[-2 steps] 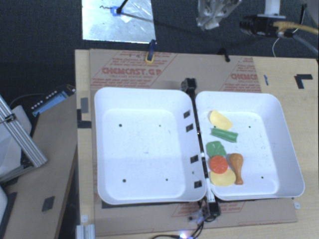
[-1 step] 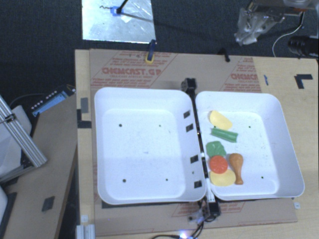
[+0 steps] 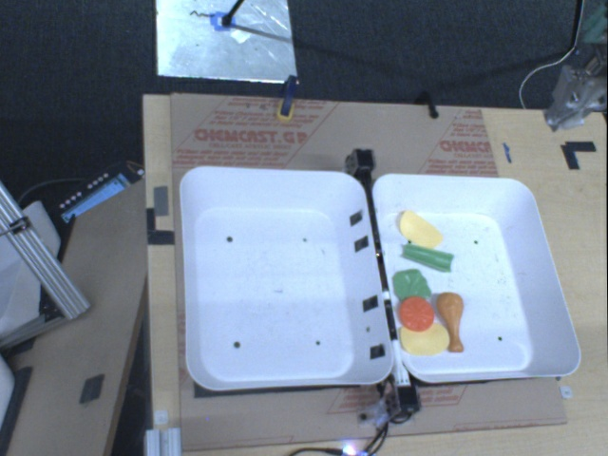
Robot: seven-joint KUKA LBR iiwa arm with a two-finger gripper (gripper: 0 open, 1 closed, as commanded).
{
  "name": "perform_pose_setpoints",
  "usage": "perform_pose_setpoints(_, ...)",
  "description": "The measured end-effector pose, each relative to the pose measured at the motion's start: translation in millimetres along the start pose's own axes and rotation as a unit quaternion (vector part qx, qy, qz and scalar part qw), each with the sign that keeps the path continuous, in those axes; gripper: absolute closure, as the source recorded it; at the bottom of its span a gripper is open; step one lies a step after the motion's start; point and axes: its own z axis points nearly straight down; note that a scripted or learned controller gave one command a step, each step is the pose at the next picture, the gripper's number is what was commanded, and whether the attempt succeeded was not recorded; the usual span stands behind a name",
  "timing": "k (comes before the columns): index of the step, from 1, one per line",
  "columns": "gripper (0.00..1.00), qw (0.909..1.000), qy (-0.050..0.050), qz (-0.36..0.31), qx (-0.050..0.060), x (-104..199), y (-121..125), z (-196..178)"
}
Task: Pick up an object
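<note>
The bench (image 3: pixel 446 131) carries two white bins side by side. The right bin (image 3: pixel 518 255) holds the toy food, all near its left wall: a yellow piece (image 3: pixel 419 228) at the top, a green bean pod (image 3: pixel 427 256) just below it, then a green leaf (image 3: pixel 410 282) touching a red tomato (image 3: pixel 416 313), which lies on another yellow piece (image 3: pixel 425 341). A brown chicken leg (image 3: pixel 451 318) lies just right of the tomato. The left bin (image 3: pixel 271 278) is beside it.

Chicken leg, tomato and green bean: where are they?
chicken leg (image 3: pixel 451 317): camera view, on its brown middle.
tomato (image 3: pixel 416 313): camera view, on its red top.
green bean (image 3: pixel 427 256): camera view, on its middle.
</note>
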Motion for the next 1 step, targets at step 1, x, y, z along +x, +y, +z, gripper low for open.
perform_pose_setpoints(1, 1.0, 0.9999, 0.002, -0.01, 0.007, 68.2, 13.7, 137.3)
